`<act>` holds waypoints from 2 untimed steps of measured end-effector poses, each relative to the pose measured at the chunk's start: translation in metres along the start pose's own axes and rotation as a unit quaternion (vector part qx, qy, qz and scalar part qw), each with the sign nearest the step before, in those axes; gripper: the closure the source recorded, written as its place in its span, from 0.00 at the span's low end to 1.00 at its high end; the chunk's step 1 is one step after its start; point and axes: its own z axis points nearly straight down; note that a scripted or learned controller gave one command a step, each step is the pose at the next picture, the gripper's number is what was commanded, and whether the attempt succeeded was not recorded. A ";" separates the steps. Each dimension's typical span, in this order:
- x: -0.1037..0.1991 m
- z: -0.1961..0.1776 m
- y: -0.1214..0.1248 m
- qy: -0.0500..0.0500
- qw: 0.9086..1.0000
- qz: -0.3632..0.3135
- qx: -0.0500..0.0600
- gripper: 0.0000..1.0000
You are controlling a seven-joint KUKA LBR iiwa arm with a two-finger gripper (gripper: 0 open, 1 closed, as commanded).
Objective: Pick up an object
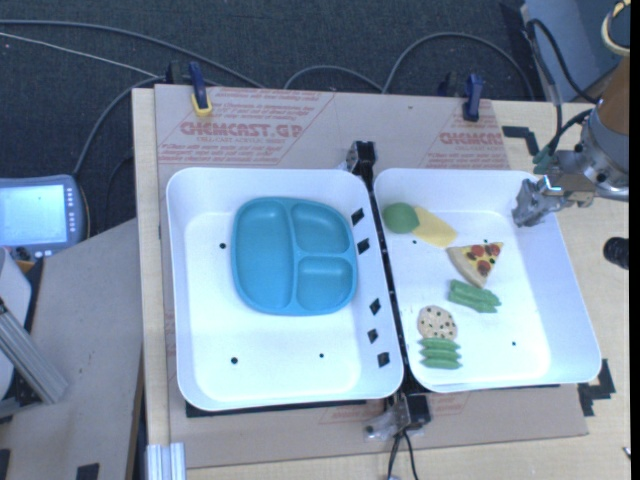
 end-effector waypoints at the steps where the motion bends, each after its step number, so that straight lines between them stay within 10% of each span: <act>1: 0.044 0.003 -0.017 0.001 1.000 -0.001 0.003 1.00; 2: 0.093 0.003 -0.026 0.001 1.000 -0.001 0.003 1.00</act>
